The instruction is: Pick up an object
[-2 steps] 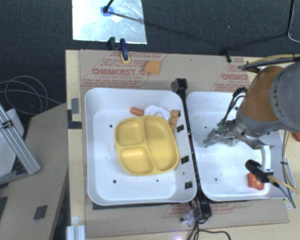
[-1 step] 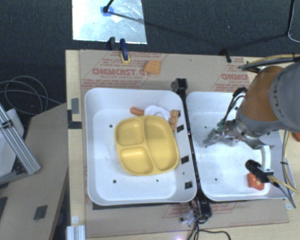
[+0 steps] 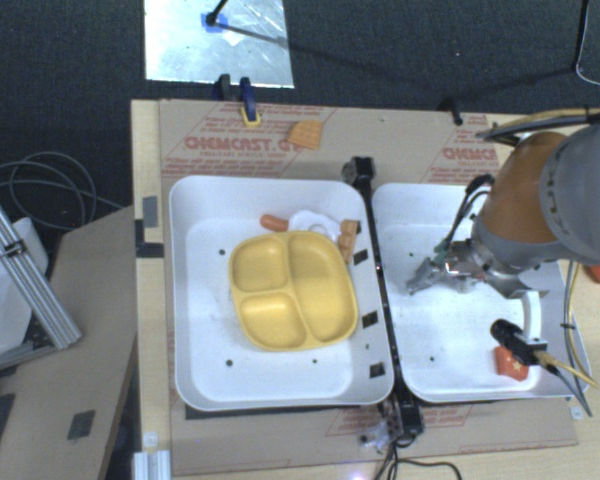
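Worktop (image 3: 400, 138) with two white bins: left bin (image 3: 195, 368) holds yellow plate (image 3: 292, 290), orange stick (image 3: 274, 223), tan block (image 3: 348, 238); right bin (image 3: 410, 218) holds orange piece (image 3: 511, 365) toward its lower right corner; end effector (image 3: 423, 280) over right bin's middle, apart from orange piece, grip state cannot be told

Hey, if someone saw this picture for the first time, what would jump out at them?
The big yellow divided plate in the middle of the left bin catches the eye first. Next comes the grey arm with its orange band, reaching in from the right, its gripper over the right bin. A small orange piece lies just behind the plate.
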`<state>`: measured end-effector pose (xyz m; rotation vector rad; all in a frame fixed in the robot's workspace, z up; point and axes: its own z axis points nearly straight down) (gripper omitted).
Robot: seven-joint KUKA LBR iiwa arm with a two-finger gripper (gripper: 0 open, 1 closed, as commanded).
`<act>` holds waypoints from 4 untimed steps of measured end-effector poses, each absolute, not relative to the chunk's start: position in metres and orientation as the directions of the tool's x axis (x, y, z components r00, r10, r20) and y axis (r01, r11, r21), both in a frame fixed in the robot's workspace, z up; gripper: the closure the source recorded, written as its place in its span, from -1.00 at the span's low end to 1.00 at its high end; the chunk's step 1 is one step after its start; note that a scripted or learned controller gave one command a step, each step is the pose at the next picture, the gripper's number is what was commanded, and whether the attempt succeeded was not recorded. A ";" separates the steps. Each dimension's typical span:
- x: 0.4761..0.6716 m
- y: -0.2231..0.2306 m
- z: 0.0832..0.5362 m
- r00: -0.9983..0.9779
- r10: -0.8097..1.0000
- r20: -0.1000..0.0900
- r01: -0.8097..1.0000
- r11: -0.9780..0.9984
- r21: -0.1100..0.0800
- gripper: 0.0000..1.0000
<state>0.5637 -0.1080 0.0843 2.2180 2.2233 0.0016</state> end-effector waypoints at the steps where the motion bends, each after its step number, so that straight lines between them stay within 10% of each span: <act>1: 0.564 -0.108 0.084 -0.002 1.000 0.000 1.000 0.002 0.001 -1.00; 4: 0.564 -0.108 0.084 -0.002 1.000 0.000 1.000 0.002 0.001 -1.00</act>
